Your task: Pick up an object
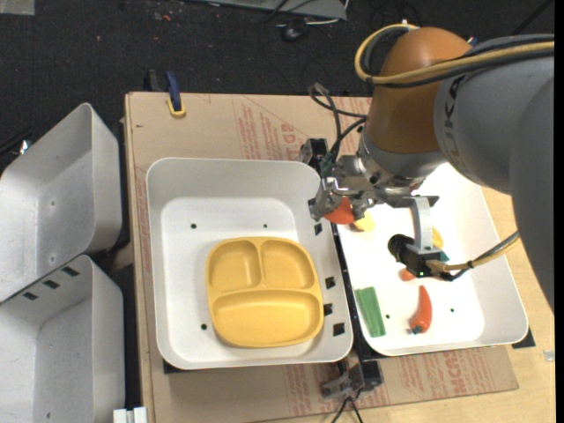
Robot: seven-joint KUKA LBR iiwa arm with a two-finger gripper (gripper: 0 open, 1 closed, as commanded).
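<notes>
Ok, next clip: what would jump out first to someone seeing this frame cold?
The big grey arm with its orange band reaches in from the right, its claw low over the right bin's inner edge. In the left bin lies a yellow divided tray. In the right bin, a green block and an orange carrot-like piece lie near the front.

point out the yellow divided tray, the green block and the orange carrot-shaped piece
yellow divided tray [263,292]: camera view, centre ridge.
green block [369,311]: camera view, middle of its top face.
orange carrot-shaped piece [422,309]: camera view, mid-body.
</notes>
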